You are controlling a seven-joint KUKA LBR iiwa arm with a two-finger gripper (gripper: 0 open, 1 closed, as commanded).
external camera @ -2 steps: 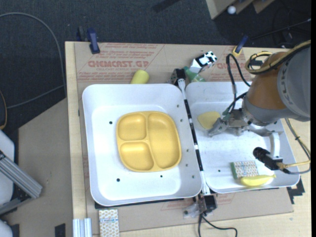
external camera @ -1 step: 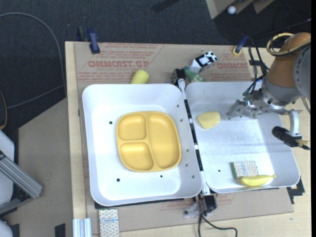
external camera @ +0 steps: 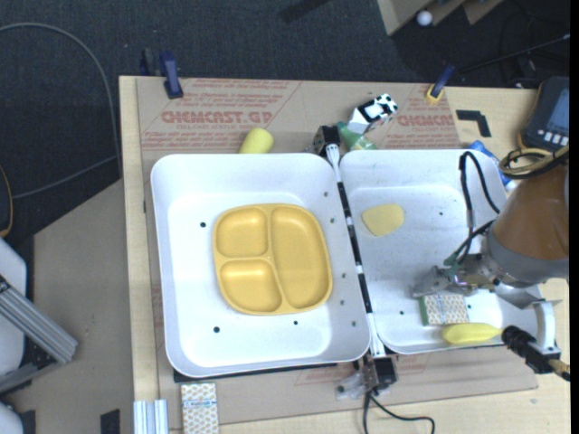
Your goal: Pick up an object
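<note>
A small flat packet with a green-and-white speckled face [external camera: 444, 309] lies on the floor of the right-hand shallow white bin [external camera: 412, 183], at about five o'clock within it. The end effector [external camera: 445, 284] sits directly over the packet's upper edge; whether it is clenched or released cannot be told from this slant. Just beside the packet, at its five o'clock, rests a yellow banana-shaped toy [external camera: 469, 334] against the bin's near rim. A flat pale-yellow oval piece [external camera: 383, 220] lies well apart, toward eleven o'clock in the same bin.

The grey arm with its orange band [external camera: 536, 229] reaches in from three o'clock. The left-hand shallow white bin [external camera: 181, 242] holds a yellow three-compartment plastic tray [external camera: 271, 259] near its centre.

Both bins rest on a light wooden counter [external camera: 145, 134] covered by a brown cardboard sheet with red lettering [external camera: 217, 116]. At twelve o'clock on that sheet lie a yellow cylindrical object [external camera: 257, 140] and a black-and-white patterned item [external camera: 375, 109]. Blue clamps [external camera: 169, 75] grip the counter's far edge. Dark carpeted floor [external camera: 72, 25] surrounds the counter, crossed by a thin grey cable [external camera: 90, 43].
</note>
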